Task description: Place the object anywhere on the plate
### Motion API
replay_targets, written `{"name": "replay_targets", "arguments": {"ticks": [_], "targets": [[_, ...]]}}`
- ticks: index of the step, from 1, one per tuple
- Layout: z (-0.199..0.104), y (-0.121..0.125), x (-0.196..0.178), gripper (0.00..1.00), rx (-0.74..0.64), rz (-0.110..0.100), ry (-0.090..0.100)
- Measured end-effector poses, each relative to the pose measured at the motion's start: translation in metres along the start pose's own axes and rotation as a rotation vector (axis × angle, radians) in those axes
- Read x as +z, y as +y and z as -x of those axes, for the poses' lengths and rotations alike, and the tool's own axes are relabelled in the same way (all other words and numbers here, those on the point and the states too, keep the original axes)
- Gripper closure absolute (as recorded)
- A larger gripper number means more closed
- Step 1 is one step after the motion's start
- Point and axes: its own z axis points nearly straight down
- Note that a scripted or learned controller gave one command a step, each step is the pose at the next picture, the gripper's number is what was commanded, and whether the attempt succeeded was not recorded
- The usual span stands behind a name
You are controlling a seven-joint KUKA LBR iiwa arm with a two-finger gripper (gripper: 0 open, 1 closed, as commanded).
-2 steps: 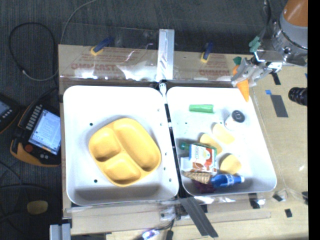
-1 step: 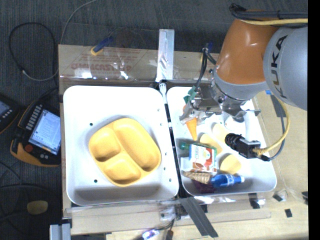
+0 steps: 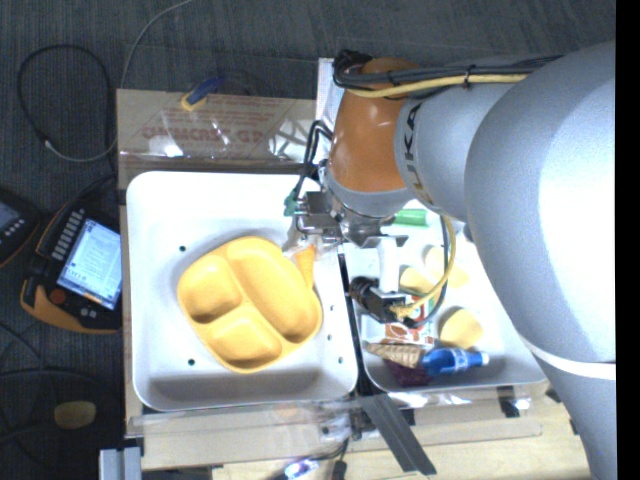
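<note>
The jaws (image 3: 318,230) hang over the yellow plate's (image 3: 248,301) right rim; whether they grip I cannot tell. An orange object (image 3: 305,262) shows just beneath them, so a release here may drop it off the rim into the left bin (image 3: 150,368)

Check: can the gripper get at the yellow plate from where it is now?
Probably yes. The gripper hangs right at the upper right rim of the yellow plate in the left bin, and nothing stands between them.
</note>
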Motion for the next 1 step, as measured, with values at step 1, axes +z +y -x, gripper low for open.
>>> {"name": "replay_targets", "arguments": {"ticks": [1], "targets": [[0.0000,0.0000,-0.0001,0.00,0.000,0.000,0.000]]}}
